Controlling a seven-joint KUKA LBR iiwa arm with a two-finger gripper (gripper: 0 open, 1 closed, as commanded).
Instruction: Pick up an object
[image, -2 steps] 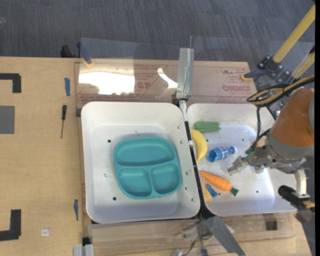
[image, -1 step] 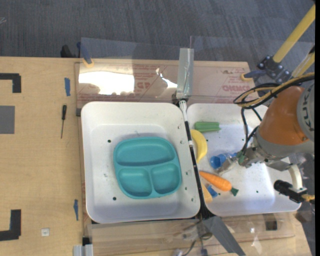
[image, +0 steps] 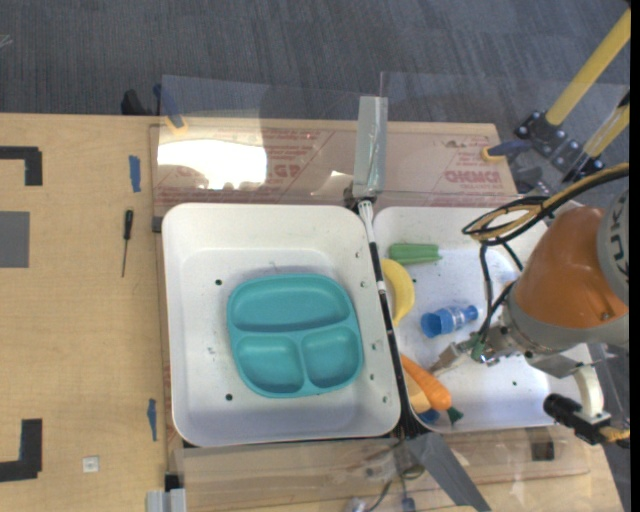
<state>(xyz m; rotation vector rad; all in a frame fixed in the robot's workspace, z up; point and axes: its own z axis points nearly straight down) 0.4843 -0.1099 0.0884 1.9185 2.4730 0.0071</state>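
The right bin (image: 500, 390) holds several small objects. A green pod-shaped toy (image: 414, 254) lies near its back. Below it a yellow banana (image: 401, 288) rests against the left wall. A small blue bottle (image: 447, 320) lies on its side in the middle. An orange carrot (image: 424, 381) with a green tip lies at the front left corner. My gripper (image: 464, 351) hangs low over the bin floor, just in front and to the right of the blue bottle and right of the carrot. Nothing is visibly held in it.
The left bin (image: 190, 300) holds a teal divided plate (image: 294, 334). The arm's orange band (image: 565, 280) and black cables cover the right part of the right bin. A clear upright divider (image: 370, 150) stands behind the bins. A screwdriver (image: 126, 240) lies on the bench at left.
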